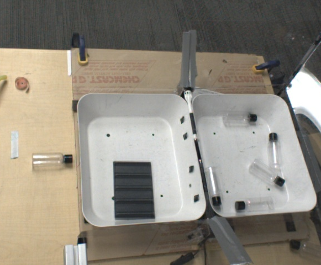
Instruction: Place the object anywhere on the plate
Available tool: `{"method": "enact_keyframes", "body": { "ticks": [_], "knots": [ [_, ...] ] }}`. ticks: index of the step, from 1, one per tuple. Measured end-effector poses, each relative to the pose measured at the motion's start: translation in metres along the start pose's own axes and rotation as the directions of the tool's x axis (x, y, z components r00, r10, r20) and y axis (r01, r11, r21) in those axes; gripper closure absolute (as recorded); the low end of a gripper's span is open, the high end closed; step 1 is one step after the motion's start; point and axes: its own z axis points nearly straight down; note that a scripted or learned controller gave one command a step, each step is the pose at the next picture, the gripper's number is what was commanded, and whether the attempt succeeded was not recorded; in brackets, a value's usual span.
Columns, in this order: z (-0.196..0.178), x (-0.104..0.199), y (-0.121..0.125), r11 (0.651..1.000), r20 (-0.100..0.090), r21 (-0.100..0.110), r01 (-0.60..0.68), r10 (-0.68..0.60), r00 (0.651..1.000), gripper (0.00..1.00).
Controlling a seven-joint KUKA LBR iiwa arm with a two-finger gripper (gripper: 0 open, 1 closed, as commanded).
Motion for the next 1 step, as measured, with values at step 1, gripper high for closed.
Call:
{"method": "enact_keyframes", "body": {
  "ticks": [1],
  "knots": [
    [0.0006, 0.0548, 0.0224, 0.985, 0.000, 0.000, -0.171, 0.171, 0.985, 0.00]
  ]
}}
